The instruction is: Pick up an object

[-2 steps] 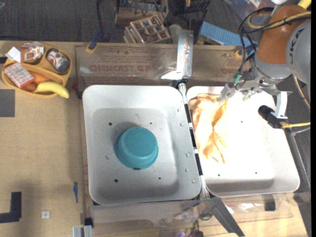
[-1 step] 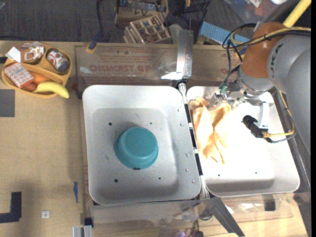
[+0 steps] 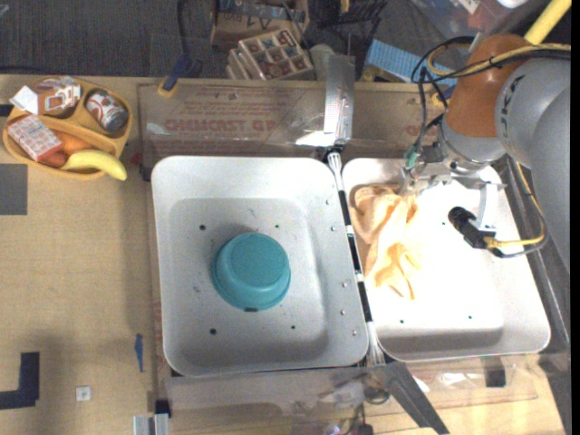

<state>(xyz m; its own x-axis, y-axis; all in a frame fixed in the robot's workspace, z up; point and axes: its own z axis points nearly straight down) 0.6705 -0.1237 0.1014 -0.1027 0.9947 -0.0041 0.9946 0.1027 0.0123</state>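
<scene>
A crumpled yellow-orange cloth (image 3: 388,236) lies in the right bin (image 3: 507,324), against its left wall. The gripper (image 3: 413,178) hangs at the cloth's upper right corner, near the bin's far edge, right at the fabric. A teal bowl (image 3: 253,270) sits upside down in the middle of the left bin (image 3: 181,198), well away from the gripper. The arm's grey body and orange band (image 3: 476,98) come in from the upper right.
A yellow tray (image 3: 54,152) with a banana and food items sits at the far left on the bench. A cardboard strip (image 3: 236,120) runs behind the bins. Cables and a black connector (image 3: 467,225) hang over the right bin.
</scene>
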